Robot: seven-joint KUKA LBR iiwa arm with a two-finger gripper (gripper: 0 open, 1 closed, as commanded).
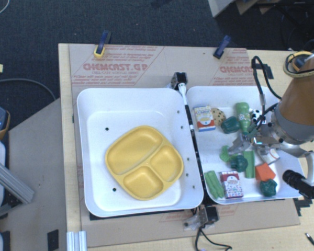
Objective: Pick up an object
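A bench (pixel 146 61) topped with brown printed board carries two shallow white bins side by side, on dark carpet strewn with cables; the left bin (pixel 89 140) holds a yellow divided tray (pixel 144 162); the right bin (pixel 212 95) holds small toys, among them a green bottle (pixel 243 112), a small carton (pixel 203 117), a red-and-white box (pixel 231 184) and an orange block (pixel 265 172); the jaws (pixel 253 143) sit low among the green pieces mid-bin; whether they grip anything I cannot tell.
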